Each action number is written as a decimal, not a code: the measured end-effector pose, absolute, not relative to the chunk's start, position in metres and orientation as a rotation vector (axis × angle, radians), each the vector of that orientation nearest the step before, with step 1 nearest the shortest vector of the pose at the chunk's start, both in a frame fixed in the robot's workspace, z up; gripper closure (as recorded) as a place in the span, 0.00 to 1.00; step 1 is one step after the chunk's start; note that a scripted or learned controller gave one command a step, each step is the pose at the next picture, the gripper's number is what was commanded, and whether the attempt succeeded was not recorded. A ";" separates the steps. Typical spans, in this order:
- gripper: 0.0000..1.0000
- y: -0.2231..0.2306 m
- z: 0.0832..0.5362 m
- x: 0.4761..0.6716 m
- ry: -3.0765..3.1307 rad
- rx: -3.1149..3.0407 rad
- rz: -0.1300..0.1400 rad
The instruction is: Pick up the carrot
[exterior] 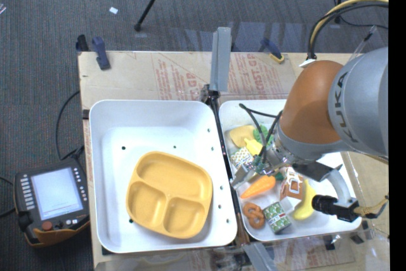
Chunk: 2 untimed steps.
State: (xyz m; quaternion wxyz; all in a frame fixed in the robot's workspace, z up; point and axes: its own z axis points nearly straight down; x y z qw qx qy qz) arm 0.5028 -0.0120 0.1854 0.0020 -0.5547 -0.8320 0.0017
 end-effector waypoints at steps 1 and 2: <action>0.00 -0.035 0.186 0.475 -2.579 -1.786 0.006; 0.00 -0.109 0.091 0.508 -2.442 -1.969 0.003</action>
